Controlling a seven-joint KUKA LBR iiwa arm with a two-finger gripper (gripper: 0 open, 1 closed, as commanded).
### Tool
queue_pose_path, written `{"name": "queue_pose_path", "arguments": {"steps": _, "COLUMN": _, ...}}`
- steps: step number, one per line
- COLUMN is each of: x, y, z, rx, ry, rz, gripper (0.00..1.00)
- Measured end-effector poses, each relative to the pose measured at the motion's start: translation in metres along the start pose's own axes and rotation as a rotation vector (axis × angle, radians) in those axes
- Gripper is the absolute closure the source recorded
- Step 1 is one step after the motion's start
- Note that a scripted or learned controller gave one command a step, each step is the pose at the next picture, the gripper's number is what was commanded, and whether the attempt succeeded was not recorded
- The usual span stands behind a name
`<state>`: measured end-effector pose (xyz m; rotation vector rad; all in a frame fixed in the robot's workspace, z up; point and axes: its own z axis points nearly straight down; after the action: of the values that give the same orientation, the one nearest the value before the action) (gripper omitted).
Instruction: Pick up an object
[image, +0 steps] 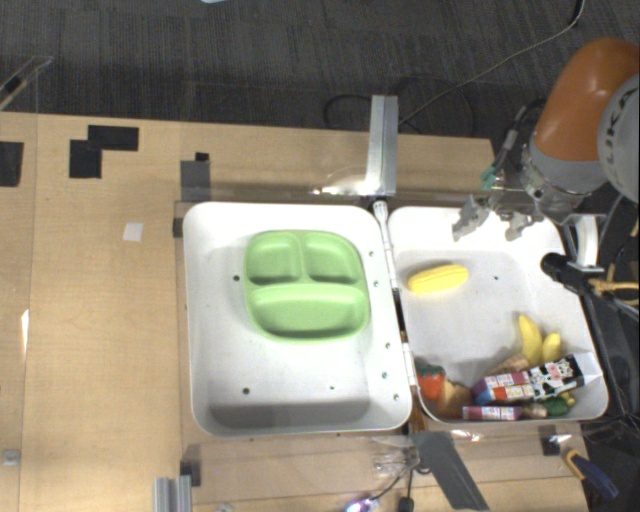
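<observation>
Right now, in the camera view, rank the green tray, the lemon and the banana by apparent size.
1. Green tray, by far the largest.
2. and 3. Lemon and banana look alike in size, so I won't rank them.

Grey KUKA arm with orange band (590, 75) reaching in from the right, wrist angled down-left, two-finger metal gripper (492, 222) hanging with fingers spread apart, nothing between them

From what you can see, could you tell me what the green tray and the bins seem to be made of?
The green tray looks like moulded plastic with a matte finish: uniform pale green, rounded compartments, soft highlights. The bins seem to be white plastic, slightly glossy, judging by smooth rounded corners and faint sheen, though painted metal cannot be ruled out.
</observation>
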<state>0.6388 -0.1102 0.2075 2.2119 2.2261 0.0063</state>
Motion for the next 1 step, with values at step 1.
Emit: {"name": "queue_pose_path", "arguments": {"steps": 1, "x": 0.0135, "y": 0.0048, "z": 0.1106, "rx": -0.003, "ry": -0.001, "rz": -0.176, "gripper": 0.0}}
